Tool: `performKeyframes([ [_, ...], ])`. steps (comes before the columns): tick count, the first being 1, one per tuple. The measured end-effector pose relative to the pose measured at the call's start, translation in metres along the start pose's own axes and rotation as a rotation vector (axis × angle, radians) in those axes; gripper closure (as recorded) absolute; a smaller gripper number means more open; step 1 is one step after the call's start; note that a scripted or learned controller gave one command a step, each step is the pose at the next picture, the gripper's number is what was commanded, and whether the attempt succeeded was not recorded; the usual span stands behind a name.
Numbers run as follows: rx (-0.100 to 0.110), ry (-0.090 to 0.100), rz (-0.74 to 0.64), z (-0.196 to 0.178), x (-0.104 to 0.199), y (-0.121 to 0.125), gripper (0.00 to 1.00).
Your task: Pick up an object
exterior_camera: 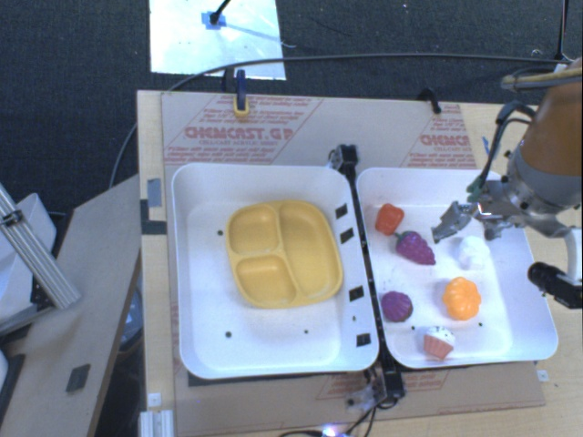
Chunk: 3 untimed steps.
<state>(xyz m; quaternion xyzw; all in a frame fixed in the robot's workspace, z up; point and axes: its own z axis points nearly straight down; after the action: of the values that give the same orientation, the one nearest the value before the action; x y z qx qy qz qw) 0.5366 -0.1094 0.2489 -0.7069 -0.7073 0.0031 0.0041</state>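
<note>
Gripper (460,218) fingers apart, empty, hovering over the right bin (528,349). Nearest target: purple grape bunch (415,248), just left of the gripper. Judged light, rigid plastic, bumpy, slippery; grasp across its narrow middle.

The bench (301,135) is pale wood, its top covered by a clear sheet printed with red lettering. Behind the bench lies dark carpeted floor (73,44), and on it, just beyond the bench's far edge, a shiny white square sheet (214,25) with a blue mark. Black cables (383,59) curve across the floor behind the bench. Left of the bench stands a lower tan table (91,271).
</note>
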Motion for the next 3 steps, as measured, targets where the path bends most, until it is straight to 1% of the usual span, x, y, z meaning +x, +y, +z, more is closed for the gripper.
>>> performKeyframes([
  [1,-0.012,-0.002,-0.003,-0.006,0.0,0.002,0.0],
  [3,-0.007,0.0,0.0,0.078,-0.001,-0.002,0.0],
])
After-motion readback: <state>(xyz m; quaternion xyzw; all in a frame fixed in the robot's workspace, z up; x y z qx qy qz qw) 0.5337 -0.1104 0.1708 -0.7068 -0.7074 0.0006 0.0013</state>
